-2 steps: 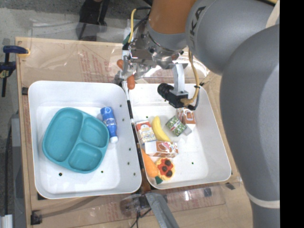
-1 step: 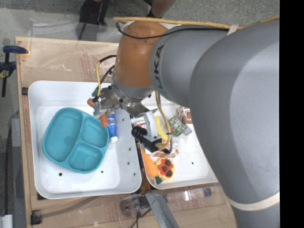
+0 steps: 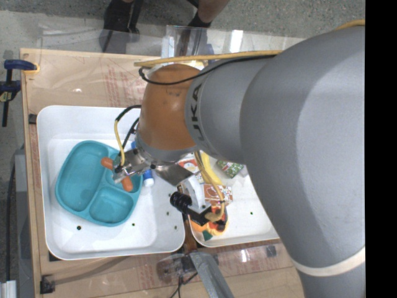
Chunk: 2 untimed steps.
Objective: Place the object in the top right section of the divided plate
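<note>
Camera view: gripper [image 3: 127, 174] over divided plate [image 3: 96, 190] top right edge, orange object [image 3: 109, 163] nearby, grip state unclear; judge: center over section before releasing.

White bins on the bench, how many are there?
2. The left white bin holds the blue divided plate; the right white bin lies partly hidden under the arm.

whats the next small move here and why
Probably a short lowering at the same spot: the gripper hangs over the right edge of the blue divided plate, by an orange object. I can't tell if it holds anything.
</note>
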### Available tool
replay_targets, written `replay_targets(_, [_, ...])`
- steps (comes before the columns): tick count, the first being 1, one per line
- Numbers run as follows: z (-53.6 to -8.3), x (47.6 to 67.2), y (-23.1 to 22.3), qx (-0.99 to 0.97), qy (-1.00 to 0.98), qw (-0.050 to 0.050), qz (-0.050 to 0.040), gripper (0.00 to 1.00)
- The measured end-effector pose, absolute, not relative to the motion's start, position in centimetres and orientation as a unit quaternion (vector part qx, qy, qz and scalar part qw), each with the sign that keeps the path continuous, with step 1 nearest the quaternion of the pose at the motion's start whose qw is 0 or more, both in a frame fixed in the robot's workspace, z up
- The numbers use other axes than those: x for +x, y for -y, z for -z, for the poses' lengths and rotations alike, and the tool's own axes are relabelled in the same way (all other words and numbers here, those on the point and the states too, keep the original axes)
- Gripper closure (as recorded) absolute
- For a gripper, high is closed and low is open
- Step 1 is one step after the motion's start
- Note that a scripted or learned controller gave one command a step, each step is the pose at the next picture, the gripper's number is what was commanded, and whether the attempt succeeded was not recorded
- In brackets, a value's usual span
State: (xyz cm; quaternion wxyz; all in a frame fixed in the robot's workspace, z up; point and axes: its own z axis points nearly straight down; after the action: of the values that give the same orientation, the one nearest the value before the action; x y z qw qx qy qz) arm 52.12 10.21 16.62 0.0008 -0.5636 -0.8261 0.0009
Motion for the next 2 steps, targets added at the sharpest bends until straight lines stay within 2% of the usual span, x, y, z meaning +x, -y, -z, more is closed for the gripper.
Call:
replay_targets(1, [-17.7,54.0,-8.5,-0.537,0.844,0.0,-0.0003,1.0])
replay_targets(2, [-19.7,52.4,-10.5,-0.383,0.924,0.0,-0.0003,1.0])
